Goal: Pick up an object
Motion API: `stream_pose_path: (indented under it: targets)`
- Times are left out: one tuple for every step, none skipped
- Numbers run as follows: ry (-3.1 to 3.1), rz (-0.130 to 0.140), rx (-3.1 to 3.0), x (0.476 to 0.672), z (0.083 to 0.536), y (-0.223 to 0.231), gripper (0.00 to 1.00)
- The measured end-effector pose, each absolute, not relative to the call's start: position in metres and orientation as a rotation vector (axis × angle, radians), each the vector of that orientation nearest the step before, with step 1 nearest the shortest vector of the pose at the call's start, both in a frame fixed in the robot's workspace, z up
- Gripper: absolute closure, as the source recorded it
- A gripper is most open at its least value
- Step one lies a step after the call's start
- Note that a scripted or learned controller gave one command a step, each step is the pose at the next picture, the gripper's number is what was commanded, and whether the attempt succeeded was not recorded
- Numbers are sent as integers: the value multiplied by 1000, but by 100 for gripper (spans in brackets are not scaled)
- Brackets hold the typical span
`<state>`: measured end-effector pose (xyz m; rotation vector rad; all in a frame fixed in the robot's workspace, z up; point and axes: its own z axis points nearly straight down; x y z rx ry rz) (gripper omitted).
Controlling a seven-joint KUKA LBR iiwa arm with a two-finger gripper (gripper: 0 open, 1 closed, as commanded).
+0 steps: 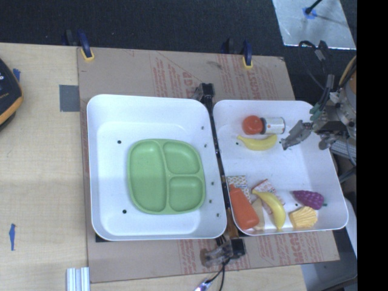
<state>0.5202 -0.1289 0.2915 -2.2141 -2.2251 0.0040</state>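
Note:
My gripper [307,141] hangs over the right side of the right bin [321,162], open, with nothing between its fingers. One finger [292,136] points left toward a yellow banana [257,142], a short gap away from its tip. Just above that banana lie a red round object [251,125] and a small clear bottle [274,125]. Along the bin's front edge sit an orange carrot-like piece [242,208], a second banana [271,207], purple grapes [308,198] and a yellow corn piece [303,217].
The left bin [103,162] holds a green divided plate [165,176]. A small printed packet [237,181] lies by the right bin's left wall. Clamps [247,53] hold the cardboard sheet under the bins. A dark device [7,93] sits at the bench's left edge.

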Motion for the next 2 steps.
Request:
stream_pose_path:
  targets:
    - [-2225,7,-2213,564,177,-130,0]
    - [-2227,5,-2215,630,114,-120,0]
